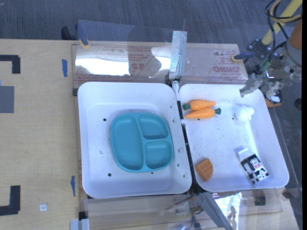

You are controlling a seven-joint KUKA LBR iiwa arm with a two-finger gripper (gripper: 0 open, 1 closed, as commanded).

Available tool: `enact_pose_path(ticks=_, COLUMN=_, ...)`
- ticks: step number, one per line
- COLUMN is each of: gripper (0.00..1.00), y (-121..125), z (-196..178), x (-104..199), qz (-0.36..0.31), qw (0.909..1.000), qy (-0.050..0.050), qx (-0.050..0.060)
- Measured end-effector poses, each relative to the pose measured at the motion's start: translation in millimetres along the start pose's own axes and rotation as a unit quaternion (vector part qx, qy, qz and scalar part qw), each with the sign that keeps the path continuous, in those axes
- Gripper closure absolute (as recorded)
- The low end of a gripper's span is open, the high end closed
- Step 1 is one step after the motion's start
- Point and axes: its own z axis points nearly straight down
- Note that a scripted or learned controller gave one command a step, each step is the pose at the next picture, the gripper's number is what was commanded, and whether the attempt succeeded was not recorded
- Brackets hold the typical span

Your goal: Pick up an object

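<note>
Two shallow white bins sit side by side on a wooden bench (38, 128), seen from above at a slant. Left bin (91, 99) holds a teal divided plate (142, 141) with three compartments, lying flat near its centre. Right bin (225, 143) holds four loose things: two orange toy carrots (200, 109) lying together near the far left corner, a small white fluffy lump (243, 112) near the far right wall, an orange waffle-like piece (205, 168) near the front left, and a small black-and-white carton (253, 165) near the front right.

At the view's right, the gripper (268, 78) hangs over the right bin's far right corner, on a wrist cluttered with cables. Whether it is open or closed cannot be told, and nothing is seen held. The white lump lies nearest it, just below and left; the carrots lie farther left, the carton and waffle piece well apart toward the front.
</note>
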Motion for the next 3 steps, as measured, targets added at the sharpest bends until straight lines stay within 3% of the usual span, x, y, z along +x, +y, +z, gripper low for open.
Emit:
enact_pose_path(ticks=1, gripper=0.00, y=38.0, z=107.6, x=46.9, qz=0.000, qw=1.0000, qy=0.002, qx=0.005)
enact_pose_path(ticks=2, gripper=0.00, y=48.5, z=144.4, x=71.7, qz=0.050, qw=0.9987, qy=-0.003, qx=-0.012)
enact_pose_path(ticks=3, gripper=0.00, y=40.3, z=152.5, x=77.0, qz=0.056, qw=0.9983, qy=-0.004, qx=-0.017)
